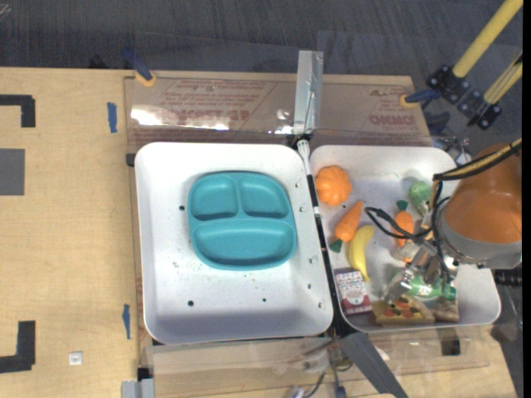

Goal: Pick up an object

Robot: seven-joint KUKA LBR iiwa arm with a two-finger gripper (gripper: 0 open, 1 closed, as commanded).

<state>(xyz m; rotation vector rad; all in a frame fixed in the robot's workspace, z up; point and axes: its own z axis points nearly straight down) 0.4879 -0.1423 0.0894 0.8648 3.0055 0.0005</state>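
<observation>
Near edge of right bin: a flat slice of toy pizza lies along the front wall, its long side running left to right; just to its left a small dark red packet stands in the front left corner, its long side running front to back.
Gripper: low in the right bin, right above the pizza and some green and white bits I can't make out. Whether its fingers are spread or closed I cannot tell, and I can't see anything clearly held between them.
Arm: comes in from the right, its orange band hanging over the bin's right side, with black cables looping down to the wrist.
Banana: left of the gripper, well apart from it. Its long axis runs front to back, with one end toward the packet and the other toward the carrot.
Carrot: just behind the banana and touching it. It lies on a diagonal, thick end back and to the right, tip toward the divider between the bins.
Small orange piece: beside the cables, partly hidden.
Green item: further back, near the arm; too hidden to name.
Pumpkin: at the back left of the right bin, sitting upright.
Left bin: holds a teal divided plate, with two small sections at the back and one wide section in front.
</observation>
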